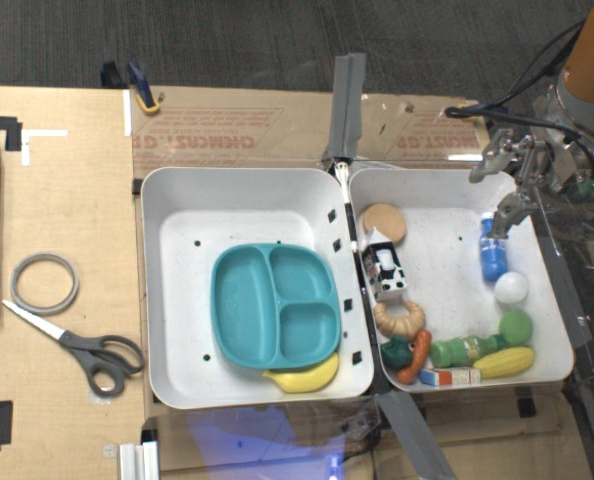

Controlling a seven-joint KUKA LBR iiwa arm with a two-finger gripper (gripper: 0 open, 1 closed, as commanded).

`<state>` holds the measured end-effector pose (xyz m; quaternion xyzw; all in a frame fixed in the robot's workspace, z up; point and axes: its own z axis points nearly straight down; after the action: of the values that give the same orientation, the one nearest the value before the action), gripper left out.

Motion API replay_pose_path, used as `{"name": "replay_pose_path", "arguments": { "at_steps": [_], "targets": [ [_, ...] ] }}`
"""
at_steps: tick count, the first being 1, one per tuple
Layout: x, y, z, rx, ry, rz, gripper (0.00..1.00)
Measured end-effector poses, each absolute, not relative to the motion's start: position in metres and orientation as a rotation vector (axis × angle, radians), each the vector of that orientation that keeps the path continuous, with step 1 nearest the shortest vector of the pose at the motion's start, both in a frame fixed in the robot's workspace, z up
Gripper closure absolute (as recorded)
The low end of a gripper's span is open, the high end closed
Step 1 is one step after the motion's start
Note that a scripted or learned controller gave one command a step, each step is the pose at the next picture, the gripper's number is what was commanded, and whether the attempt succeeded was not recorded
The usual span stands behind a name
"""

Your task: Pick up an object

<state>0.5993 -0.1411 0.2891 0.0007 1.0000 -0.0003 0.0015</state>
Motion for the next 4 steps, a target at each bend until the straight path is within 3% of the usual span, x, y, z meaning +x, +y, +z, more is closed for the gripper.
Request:
{"name": "replay_pose_path", "arguments": {
  "at_steps": [1,2,3,4],
  "targets": [
    [0.62,-0.214,0.162,0.145,3.136,-0.001,0.0],
    [0.598,-0.221,0.093,0.32,3.122,-0.001,0.0],
    [0.646,-0.214,0.094,0.235,3.127,-0.003,0.0],
    [0.625,-0.204,0.094,0.286,3.124,-0.001,0.0]
  ]
}}
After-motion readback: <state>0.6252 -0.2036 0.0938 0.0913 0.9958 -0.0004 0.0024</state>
